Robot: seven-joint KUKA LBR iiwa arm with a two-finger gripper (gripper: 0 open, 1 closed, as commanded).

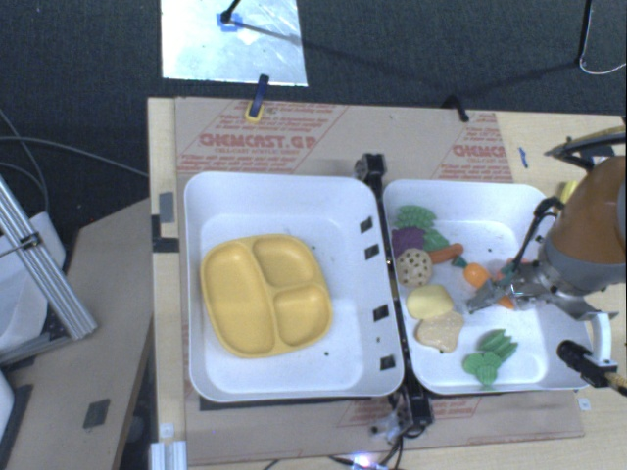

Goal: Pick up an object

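**Gripper low in the right bin, among the toy food**

We start in the right bin (460,199), where the pickable pieces lie scattered. Nearest the action is a small orange ball (475,274), sitting about mid-bin, and just to its right a second orange piece (506,301) that we cannot make out clearly, partly hidden by the tool. The gripper (490,297) is down right there, its thin metal fingers (480,303) slanting toward the left. Whether the jaws are spread or closed, we cannot tell from here, and we see nothing clearly pinched between them.

Moving outward: a carrot (446,254) lies up and to the left of the ball. Beside it sits a purple piece (409,237), with a green leafy piece (414,216) just above that, near the bin's upper left. Below them we have a round cookie with dark spots (413,265), then a pale yellow lump (429,303), and touching its lower edge a tan flat piece (440,332). Toward the bin's near wall lies a green leafy vegetable (489,352), apart from the rest.

The arm (591,233) comes in from the right, its orange band bulking over the bin's right rim.

Across the divide, the left bin (284,194) carries a yellow divided plate (265,293), three compartments, lying flat slightly left of centre. Both bins rest on a bench (392,130) covered with printed brown paper.
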